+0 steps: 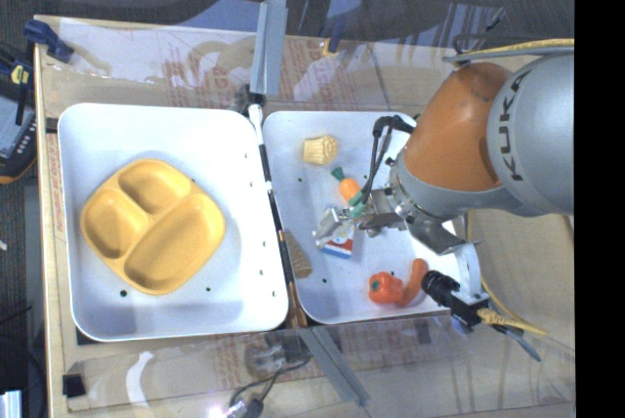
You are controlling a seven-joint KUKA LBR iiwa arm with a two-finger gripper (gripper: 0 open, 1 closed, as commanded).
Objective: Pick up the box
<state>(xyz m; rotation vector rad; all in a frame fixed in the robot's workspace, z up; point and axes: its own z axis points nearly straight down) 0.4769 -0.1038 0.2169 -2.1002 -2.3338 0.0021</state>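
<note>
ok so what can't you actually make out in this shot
- Gripper, camera view: too small and blurred to tell whether its fingers are closed on the box.
- Box: its upper part is covered by the gripper; print unreadable.
- Right bin: its right side is hidden under the arm.
- Sausage: one end is hidden behind the black fitting.

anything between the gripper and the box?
Nothing visible. The gripper is right at the box in the right bin. The carrot sits just behind, and the red pepper lies off to the side.
</note>
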